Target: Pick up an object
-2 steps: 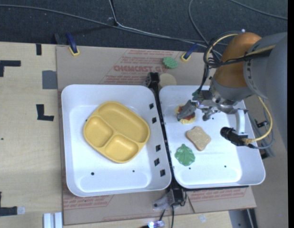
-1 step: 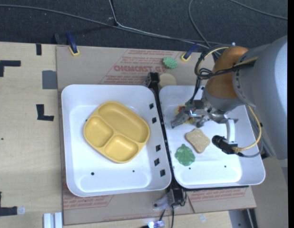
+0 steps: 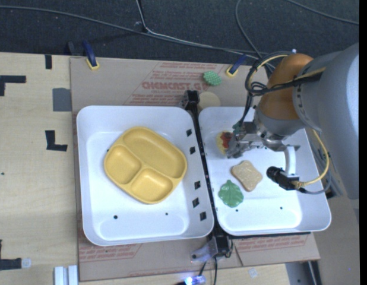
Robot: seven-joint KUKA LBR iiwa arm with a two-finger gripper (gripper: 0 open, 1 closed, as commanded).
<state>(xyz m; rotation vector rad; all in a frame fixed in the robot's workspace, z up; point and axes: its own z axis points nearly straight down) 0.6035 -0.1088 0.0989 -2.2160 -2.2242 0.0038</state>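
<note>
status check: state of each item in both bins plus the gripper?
Yellow tray: lying flat in left bin, compartments up, nothing in them.
Bread slice: lying flat in right bin, untouched.
Green leaf: flat in right bin, just beside the bread.
Red item: on right bin floor, next to gripper, too small to identify.
Gripper: low in right bin, by the red item.

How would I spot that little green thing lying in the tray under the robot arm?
Find the right-hand white bin. Near its front left lies a flat, leafy green plastic piece. Its neighbour just behind it, a tan toast-shaped slice, is beige; this one is bright green with a wavy edge.
</note>
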